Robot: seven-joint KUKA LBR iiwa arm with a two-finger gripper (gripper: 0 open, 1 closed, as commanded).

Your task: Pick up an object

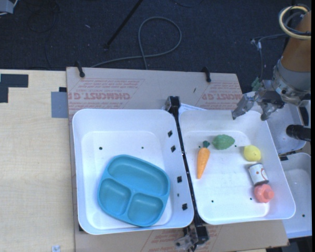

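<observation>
My gripper (253,109) hangs over the far right corner of the right bin (220,121), its two fingers spread open with nothing between them. Below it in that bin lie a green leafy toy (223,141), an orange carrot (202,160), a yellow lemon-like piece (252,153), a small white can with a dark end (258,172) and a pink piece (263,193). The gripper is well above and beyond all of them, nearest the lemon and the green toy.
The left bin (89,125) holds a blue divided plate (133,189). A black clip divider (179,156) joins the two bins. Cardboard (131,91) lies under the bins; cables run across the dark floor behind.
</observation>
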